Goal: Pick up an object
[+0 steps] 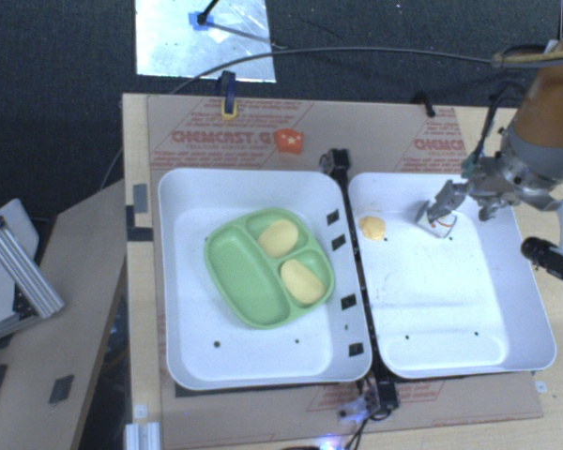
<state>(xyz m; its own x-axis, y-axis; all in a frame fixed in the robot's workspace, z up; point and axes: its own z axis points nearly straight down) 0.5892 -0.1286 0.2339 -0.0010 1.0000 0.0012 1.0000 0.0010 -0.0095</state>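
A small yellow object (372,227) lies near the left wall of the right bin (469,345). In the left bin (197,345) sits a green divided plate (249,279) holding two yellow pieces, one (279,237) in the upper small compartment and one (302,282) in the lower. My gripper (438,218) hangs over the upper part of the right bin, to the right of the small yellow object and apart from it. Its fingers look spread, with nothing between them.
The arm with its orange band (549,111) reaches in from the upper right. A black part (549,256) sticks out by the right bin's right rim. Black clips (338,162) run along the seam between the bins. A blue clamp (227,90) stands at the bench's back.
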